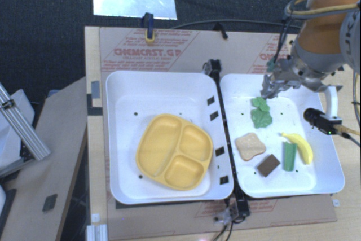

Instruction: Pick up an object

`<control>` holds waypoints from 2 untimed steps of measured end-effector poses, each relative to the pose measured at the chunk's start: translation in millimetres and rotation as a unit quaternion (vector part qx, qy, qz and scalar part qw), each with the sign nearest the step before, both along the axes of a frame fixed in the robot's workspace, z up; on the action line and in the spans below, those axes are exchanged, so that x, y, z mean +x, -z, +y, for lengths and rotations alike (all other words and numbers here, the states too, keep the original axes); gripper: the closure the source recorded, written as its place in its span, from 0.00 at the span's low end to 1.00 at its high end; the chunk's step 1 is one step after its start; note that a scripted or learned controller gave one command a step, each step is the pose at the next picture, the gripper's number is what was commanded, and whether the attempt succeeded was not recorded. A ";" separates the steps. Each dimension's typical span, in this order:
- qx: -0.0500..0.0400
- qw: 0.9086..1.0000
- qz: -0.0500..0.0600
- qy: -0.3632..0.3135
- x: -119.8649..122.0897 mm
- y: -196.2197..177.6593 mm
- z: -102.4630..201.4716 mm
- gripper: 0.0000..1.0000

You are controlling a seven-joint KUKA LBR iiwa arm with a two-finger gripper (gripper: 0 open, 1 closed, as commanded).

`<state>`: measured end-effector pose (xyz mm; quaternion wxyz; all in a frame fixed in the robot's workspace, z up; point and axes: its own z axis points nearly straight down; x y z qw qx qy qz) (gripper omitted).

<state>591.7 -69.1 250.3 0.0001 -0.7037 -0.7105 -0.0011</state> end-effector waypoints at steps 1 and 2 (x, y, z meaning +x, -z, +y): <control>0.000 1.000 -0.001 0.000 10.3 -0.9 47.4 1.00; 0.000 1.000 0.000 0.000 16.6 12.4 109.5 1.00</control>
